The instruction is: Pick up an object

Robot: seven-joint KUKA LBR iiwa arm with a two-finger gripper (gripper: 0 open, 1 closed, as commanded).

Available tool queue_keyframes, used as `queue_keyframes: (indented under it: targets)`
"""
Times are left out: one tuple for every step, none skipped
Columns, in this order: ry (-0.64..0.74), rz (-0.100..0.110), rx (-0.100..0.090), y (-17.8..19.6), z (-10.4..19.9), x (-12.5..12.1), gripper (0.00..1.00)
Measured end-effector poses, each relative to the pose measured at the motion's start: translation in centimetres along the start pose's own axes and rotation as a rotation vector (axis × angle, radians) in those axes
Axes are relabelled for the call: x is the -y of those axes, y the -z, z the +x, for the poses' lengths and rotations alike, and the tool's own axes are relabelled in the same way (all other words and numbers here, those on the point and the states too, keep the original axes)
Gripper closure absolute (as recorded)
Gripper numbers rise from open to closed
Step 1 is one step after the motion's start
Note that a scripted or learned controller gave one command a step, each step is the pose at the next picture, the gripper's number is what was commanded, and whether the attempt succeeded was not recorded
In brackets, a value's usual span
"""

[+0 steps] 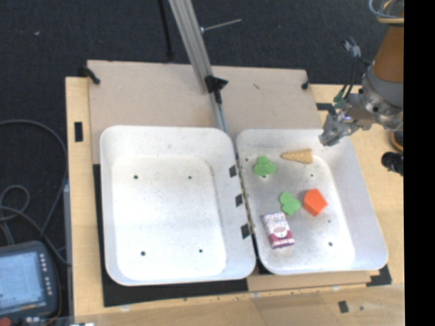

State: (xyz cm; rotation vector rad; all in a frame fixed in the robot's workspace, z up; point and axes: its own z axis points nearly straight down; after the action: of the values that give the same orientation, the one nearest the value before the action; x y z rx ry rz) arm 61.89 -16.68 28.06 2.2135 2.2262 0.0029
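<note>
In the right-hand bin (353,202) lie all five loose things, while the left-hand bin (119,182) beside it shows bare white floor with a few dark specks. Farthest back in the right bin, close to its far wall, rests a tan cone-shaped piece (298,156), lying on its side with the point toward the left. Just left of it and a little nearer sits a green clover-shaped piece (264,167), not far from the divide between the two bins. Nearer still, around the middle of the bin, a second green clover piece (289,203) lies touching or just beside an orange block (314,202) on its right. Closest to the near edge, and left of that pair, a small red-and-white carton (278,230) lies flat, tilted slightly. The grey arm (387,60) with its orange band comes in from the right, and its gripper (331,136) hangs over the far right corner of the right bin, just right of the cone piece and apart from it. Nothing shows between its fingers, and whether they stand apart or together I cannot tell from this angle, since the tip is small and blurred. A slanted metal rail (194,39) rises from the far side of the bench (81,297), ending near the gap between the bins.
</note>
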Motion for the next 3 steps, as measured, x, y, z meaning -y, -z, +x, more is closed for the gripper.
queue_keyframes:
  targets:
    - [0.001, 0.001, -0.002, 0.2, 5.9, 1.0, 1.0]
    - [0.001, 0.002, -0.001, 0.5, 10.7, 1.5, 1.0]
    - [0.001, 0.002, -0.002, 0.6, 15.7, 2.8, 1.0]
